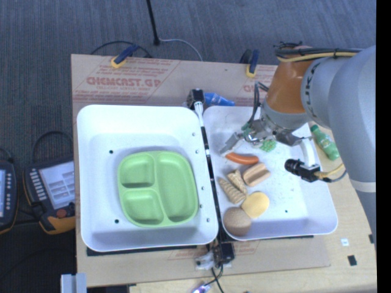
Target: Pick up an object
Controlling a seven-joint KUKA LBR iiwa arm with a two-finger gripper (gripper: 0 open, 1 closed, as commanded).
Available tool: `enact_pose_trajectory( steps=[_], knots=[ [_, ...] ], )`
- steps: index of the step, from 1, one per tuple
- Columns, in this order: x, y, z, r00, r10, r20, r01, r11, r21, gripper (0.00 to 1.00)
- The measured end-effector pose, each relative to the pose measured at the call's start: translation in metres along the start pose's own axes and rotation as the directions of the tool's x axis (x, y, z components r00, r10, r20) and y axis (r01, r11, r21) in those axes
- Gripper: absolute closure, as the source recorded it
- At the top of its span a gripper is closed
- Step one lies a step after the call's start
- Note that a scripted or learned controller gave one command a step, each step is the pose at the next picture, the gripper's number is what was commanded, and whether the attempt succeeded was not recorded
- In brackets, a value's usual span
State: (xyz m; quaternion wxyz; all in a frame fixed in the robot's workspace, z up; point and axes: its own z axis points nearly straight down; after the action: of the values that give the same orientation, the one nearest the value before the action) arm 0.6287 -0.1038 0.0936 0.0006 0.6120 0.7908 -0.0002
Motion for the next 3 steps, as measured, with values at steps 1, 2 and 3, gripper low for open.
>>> enact_pose_trajectory(
  steps=[1,2,3],
  knots=[
    [0.015,-0.058,0.005,0.999,0.038,0.005,-0.038,0.999,-0.010,0.00],
    [0.000,-0.019,0.006,0.807,0.591,-0.002,-0.591,0.807,-0.002,0.00],
    [-0.002,-0.019,-0.006,0.807,0.591,0.001,-0.591,0.807,-0.008,1.00]
  ],
)
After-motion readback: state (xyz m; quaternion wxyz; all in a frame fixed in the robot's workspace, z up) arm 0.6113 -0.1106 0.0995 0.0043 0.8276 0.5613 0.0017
